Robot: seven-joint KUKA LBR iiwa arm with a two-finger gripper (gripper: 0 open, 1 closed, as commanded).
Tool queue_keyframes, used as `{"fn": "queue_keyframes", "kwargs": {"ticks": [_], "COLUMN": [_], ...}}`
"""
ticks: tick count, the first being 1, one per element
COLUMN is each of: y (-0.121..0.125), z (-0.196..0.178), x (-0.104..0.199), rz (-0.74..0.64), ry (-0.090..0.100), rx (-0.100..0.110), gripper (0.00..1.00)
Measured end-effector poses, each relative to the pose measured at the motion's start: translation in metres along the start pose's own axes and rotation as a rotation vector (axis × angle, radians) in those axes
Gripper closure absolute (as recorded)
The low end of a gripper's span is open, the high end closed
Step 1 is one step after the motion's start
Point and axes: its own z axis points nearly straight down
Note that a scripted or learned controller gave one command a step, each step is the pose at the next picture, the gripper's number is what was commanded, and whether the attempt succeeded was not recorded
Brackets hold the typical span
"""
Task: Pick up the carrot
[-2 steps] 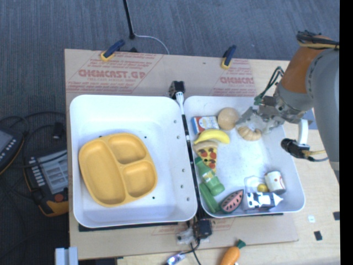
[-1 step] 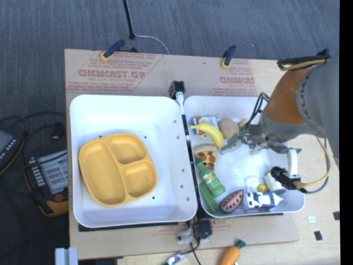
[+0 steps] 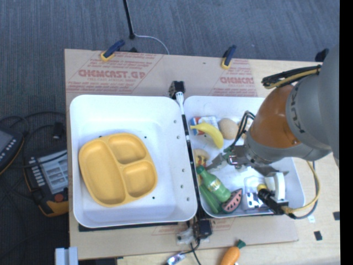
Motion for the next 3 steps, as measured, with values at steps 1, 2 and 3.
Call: {"fn": "queue_keyframes", "kwargs": {"ticks": [1, 2, 3], "y": [-0.032, 0.070, -0.010], "z": [-0.053, 0.002, -0.001], "x": [-0.056, -0.059, -0.115], "rz": [-0.347, -0.261, -0.439], "ry": [0.009, 0.006, 0.009], "rx": [0.014, 0.006, -0.004], "gripper": [0.00, 0.00, 0.00]}}
